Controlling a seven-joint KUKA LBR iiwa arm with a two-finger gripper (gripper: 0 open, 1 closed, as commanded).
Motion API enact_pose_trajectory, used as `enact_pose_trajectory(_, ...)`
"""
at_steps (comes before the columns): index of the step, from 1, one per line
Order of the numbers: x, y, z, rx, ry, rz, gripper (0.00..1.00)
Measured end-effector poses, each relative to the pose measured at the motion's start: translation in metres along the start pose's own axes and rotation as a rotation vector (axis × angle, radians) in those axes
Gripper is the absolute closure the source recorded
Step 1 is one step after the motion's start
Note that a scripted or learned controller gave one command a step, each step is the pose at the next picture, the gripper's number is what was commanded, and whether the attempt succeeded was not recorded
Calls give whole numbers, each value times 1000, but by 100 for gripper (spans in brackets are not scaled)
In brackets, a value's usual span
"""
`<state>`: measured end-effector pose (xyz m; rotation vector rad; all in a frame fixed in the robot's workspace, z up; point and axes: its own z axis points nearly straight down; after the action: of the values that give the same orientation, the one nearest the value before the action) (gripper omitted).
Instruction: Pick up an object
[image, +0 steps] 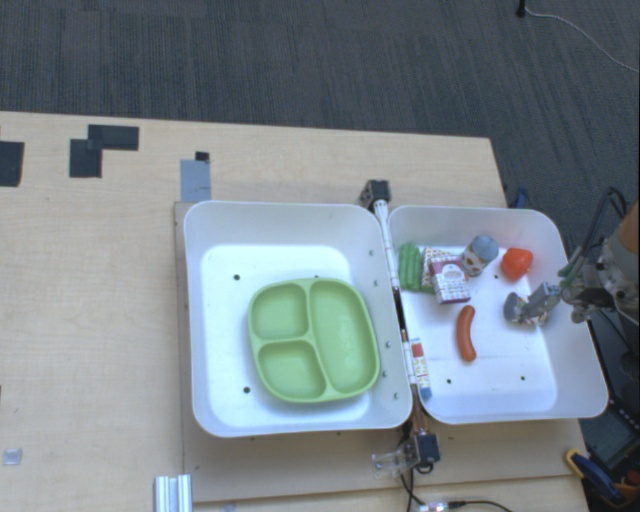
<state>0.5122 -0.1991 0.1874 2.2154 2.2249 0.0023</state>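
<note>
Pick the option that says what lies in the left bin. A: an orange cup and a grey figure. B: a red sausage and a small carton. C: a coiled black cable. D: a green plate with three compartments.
D: the green divided plate lies in the left bin, its three compartments facing up.

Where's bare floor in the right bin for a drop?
Right bin: the front half is bare, below the sausage. Its back is crowded: green item, carton, grey toy, orange piece. The tool hangs at the right wall.
</note>
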Motion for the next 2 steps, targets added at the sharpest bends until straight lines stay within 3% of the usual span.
enact_pose_trajectory(1,33,-23,101,-5,-1,2,0)
enact_pose_trajectory(2,33,-21,89,-12,-3,1,100)
